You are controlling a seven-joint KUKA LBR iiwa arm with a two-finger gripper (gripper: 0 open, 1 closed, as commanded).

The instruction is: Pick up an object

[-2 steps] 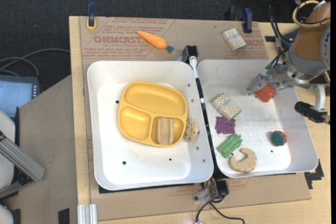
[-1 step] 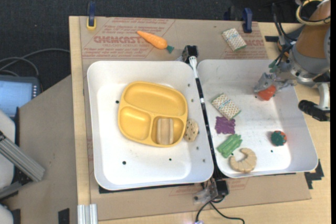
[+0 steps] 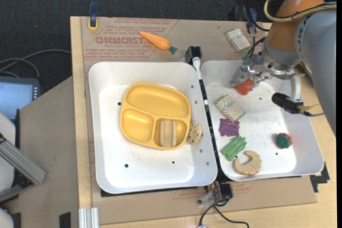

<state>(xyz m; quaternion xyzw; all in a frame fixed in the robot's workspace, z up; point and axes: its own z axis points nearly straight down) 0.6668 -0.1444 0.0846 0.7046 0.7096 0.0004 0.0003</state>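
My gripper (image 3: 245,76) is down in the far left part of the right bin (image 3: 304,165). A small red object (image 3: 243,86) lies right at its tip, partly covered by it. Whether the red object is gripped cannot be made out. In the same bin lie a patterned packet (image 3: 230,108), a purple piece (image 3: 228,127), a green piece (image 3: 233,147), a beige crescent (image 3: 248,163) and a red-and-green ball (image 3: 283,140).
The left bin (image 3: 107,168) holds a yellow divided plate (image 3: 152,107) with a pale item (image 3: 167,133) in one compartment and a speckled cookie (image 3: 194,133) beside it. An orange carrot (image 3: 155,40) and another patterned packet (image 3: 238,39) lie on the cardboard behind the bins.
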